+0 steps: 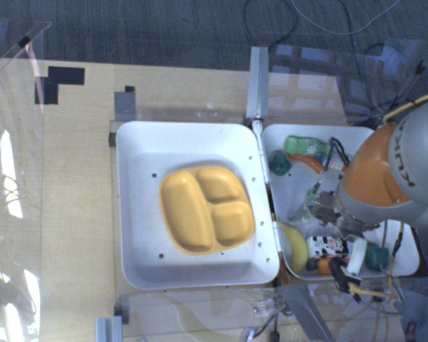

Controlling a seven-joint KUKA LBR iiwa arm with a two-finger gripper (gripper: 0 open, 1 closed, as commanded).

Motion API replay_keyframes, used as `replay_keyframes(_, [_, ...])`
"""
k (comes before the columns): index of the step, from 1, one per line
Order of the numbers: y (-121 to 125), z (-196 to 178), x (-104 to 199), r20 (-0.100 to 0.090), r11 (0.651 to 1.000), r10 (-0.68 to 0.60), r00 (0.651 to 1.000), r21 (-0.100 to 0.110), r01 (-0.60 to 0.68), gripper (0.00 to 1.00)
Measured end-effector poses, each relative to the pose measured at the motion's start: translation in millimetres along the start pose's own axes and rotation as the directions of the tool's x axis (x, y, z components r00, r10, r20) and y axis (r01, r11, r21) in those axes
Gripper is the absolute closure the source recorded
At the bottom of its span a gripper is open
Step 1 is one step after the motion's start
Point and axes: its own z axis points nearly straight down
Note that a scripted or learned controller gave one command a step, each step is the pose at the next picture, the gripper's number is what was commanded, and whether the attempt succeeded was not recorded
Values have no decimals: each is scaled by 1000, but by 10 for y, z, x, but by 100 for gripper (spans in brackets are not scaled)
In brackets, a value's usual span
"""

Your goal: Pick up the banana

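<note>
The banana lies at the near left edge of the right bin, crowded by a green bottle, an orange carrot-like piece, a teal ball and small packets. The arm's gripper hangs low beside it, its opening impossible to tell. The left bin holds a yellow divided tray on the pale wooden bench.

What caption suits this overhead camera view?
Grey-and-orange arm over right bin near banana; yellow tray in left bin.
</note>
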Motion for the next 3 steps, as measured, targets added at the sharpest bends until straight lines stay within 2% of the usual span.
replay_keyframes(3, [-1,0,-2,0,1000,1,1000,0,-1,0])
